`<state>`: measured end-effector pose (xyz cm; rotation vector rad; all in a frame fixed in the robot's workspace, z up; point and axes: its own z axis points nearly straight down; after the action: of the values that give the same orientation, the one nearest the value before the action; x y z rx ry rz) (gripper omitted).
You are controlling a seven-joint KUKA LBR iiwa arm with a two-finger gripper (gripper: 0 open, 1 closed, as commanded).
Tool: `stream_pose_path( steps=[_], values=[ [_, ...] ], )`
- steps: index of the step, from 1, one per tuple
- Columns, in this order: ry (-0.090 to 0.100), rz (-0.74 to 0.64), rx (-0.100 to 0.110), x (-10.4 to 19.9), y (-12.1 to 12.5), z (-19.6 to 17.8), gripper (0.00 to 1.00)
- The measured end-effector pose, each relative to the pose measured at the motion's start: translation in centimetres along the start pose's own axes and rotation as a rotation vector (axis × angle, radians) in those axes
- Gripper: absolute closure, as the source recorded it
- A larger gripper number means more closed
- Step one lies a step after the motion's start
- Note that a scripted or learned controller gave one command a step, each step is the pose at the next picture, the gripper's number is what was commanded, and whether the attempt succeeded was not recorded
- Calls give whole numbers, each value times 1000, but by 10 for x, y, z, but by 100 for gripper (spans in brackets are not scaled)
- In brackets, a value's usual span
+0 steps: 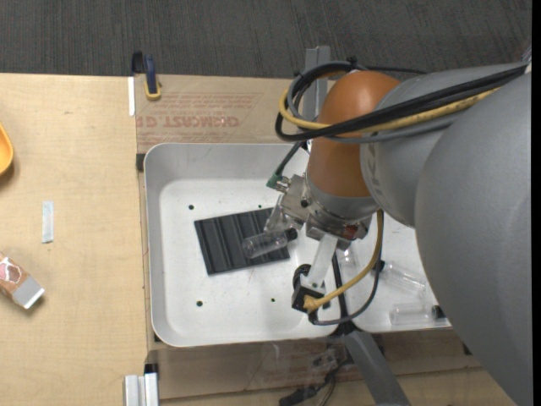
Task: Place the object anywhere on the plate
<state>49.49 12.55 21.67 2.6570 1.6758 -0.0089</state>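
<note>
A black ribbed plate [232, 242] lies flat in the middle of the left white bin [173, 180]. My gripper [270, 242] hangs at the plate's right edge, just over or on it, below the orange band [355, 108] of the arm. Its tip looks pale and translucent against the dark ribs. I cannot make out any separate object between the plate and the gripper; the wrist and its cables hide the bin floor to the right.
Yellow and black cables [325, 299] loop under the wrist, near the bin's front rim. Clear plastic pieces [406, 299] lie to the right under the arm. On the wooden bench at left lie a grey strip [47, 222], a red-and-white packet [19, 282] and an orange item [4, 152].
</note>
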Motion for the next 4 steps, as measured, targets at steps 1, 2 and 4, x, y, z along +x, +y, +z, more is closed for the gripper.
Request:
stream_pose_path(
  steps=[1, 2, 4],
  values=[
    [0, 249, 2, 28, -34, 127, 0],
    [2, -332, -1, -61, 10, 26, 0],
    [-1, -95, 2, 34, -11, 107, 0]
  ],
)
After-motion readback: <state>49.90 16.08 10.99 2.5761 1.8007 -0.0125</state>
